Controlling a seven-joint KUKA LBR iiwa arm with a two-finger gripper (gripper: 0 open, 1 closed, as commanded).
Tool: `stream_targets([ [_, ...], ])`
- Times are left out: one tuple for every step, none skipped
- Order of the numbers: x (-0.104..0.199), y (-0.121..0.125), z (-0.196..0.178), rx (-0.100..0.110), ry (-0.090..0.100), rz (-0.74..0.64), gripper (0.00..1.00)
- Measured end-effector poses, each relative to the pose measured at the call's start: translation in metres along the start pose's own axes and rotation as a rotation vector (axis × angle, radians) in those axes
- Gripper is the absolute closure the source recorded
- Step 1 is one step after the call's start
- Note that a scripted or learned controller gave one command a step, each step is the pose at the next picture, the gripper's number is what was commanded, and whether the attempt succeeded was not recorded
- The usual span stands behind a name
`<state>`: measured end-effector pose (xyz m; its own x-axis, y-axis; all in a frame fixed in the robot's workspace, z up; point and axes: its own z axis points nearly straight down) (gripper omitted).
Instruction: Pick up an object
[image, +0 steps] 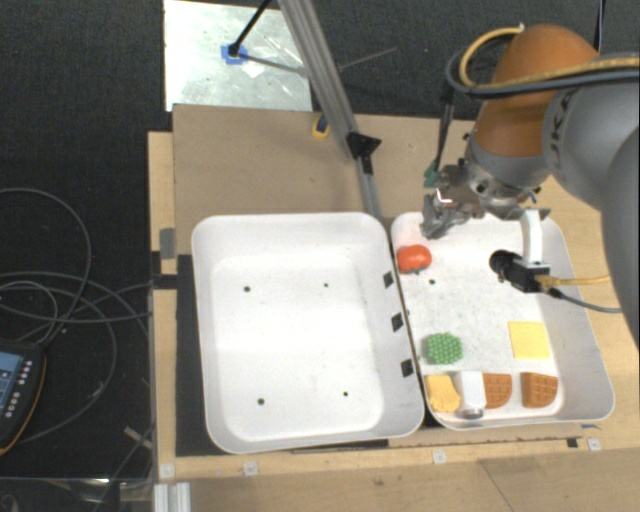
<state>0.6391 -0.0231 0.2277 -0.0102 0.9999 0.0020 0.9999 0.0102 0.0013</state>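
Observation:
My gripper (440, 222) hangs over the far left corner of the right bin (575, 310), just above and right of a red-orange tomato-like object (413, 258). Nothing shows between the fingers. Further forward in that bin lie a green bumpy ball (443, 348), a yellow square (529, 339), and along the front wall a yellow-orange piece (443, 392), a small white cylinder (471, 391), an orange slice-shaped piece (497, 389) and an orange waffle-like piece (539, 388).
The left bin (290, 330) lies beside the right one, with black clips (397, 321) along the shared wall. A grey pole (335, 95) slants down to the bins' far edge. A black fitting with a cable (515, 269) hangs from the wrist over the right bin.

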Motion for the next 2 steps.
stream_targets([
  [0.056, -0.008, 0.008, 0.001, 0.0, -0.001, 1.0],
  [0.107, -0.01, 0.011, 0.0, 0.0, 0.0, 1.0],
])
